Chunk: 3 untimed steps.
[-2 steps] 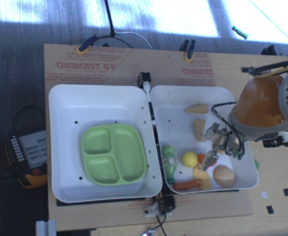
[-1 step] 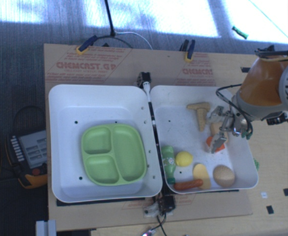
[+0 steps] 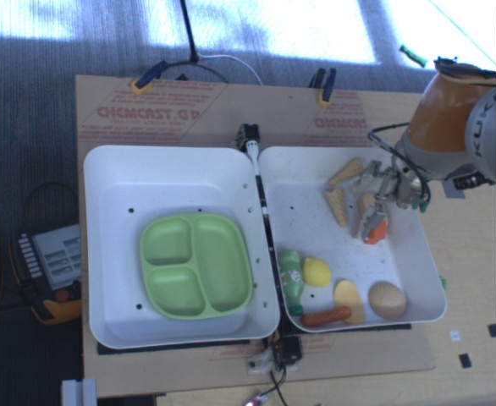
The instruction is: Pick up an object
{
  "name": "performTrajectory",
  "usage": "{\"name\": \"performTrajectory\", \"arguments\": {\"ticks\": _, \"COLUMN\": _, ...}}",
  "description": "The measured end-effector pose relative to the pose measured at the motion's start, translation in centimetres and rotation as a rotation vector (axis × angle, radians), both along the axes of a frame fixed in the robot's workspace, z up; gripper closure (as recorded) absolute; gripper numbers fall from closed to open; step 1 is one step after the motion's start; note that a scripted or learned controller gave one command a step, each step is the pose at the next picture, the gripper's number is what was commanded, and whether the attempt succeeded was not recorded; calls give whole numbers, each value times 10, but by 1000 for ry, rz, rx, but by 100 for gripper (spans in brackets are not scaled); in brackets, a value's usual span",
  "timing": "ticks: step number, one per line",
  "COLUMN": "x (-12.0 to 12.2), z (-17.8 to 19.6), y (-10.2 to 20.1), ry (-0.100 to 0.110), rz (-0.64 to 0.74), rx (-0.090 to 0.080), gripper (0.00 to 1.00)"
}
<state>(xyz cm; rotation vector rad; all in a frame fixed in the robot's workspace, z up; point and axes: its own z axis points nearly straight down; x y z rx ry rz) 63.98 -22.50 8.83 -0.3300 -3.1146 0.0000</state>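
Observation:
My gripper [image 3: 372, 220] hangs low in the upper right part of the right bin [image 3: 417, 252], reaching in from the right. A small orange-red piece [image 3: 377, 232] lies right at its tip, touching or just under it. Tan, cone-like food pieces sit close by: one [image 3: 346, 172] behind the gripper, one [image 3: 338, 206] to its left, and one [image 3: 365, 202] partly hidden by the gripper body. I cannot see anything lifted off the bin floor.
Along the right bin's front lie a green item [image 3: 290, 281], a yellow lemon [image 3: 316, 271], a yellow slice [image 3: 348, 299], a red sausage-like piece [image 3: 326, 316] and a tan egg-shaped object [image 3: 388, 299]. The left bin [image 3: 112, 184] holds a green divided plate [image 3: 197, 265].

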Motion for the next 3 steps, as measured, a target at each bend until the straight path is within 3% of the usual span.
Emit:
{"name": "performTrajectory", "arguments": {"ticks": 1, "x": -34, "z": 1, "y": 17, "ry": -24, "rz": 195, "rx": -6, "gripper": 0}}
{"name": "performTrajectory", "arguments": {"ticks": 2, "x": 9, "z": 2, "y": 28, "ry": 1, "rz": 387, "rx": -4, "gripper": 0}}
{"name": "performTrajectory", "arguments": {"ticks": 3, "x": 24, "z": 3, "y": 47, "ry": 21, "rz": 497, "rx": -8, "gripper": 0}}
